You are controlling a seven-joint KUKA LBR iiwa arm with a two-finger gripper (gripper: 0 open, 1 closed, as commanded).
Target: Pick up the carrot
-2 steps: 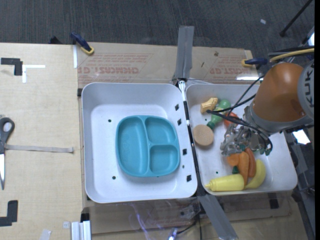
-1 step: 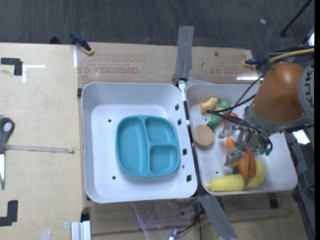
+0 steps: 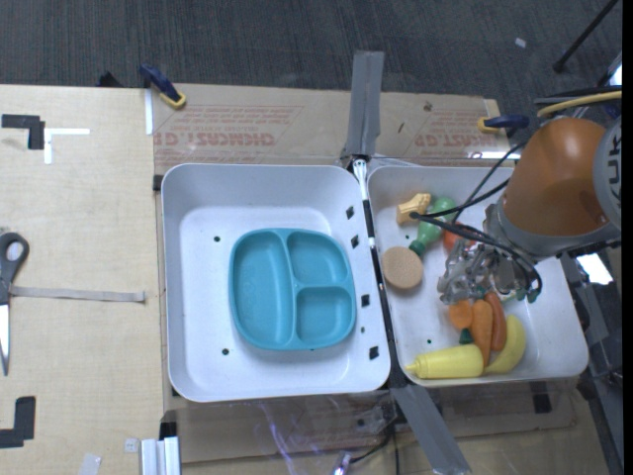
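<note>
The gripper (image 3: pixel 473 283) hangs low in the right bin (image 3: pixel 554 364); its grip cannot be told. The carrot (image 3: pixel 483 327) lies just below it, beside a yellow bottle (image 3: pixel 450 364). Leftward, the left bin (image 3: pixel 188 295) holds a teal divided plate (image 3: pixel 293 288).

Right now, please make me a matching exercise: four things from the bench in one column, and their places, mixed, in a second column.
Things:
1. blue plate
2. carrot
3. scissors
4. tan round disc

Places:
A. on the bench, at the view's left edge
B. in the left bin
C. right bin, just below the gripper
D. right bin, near the wall between the bins

Pairs: 1-B, 2-C, 3-A, 4-D
</note>
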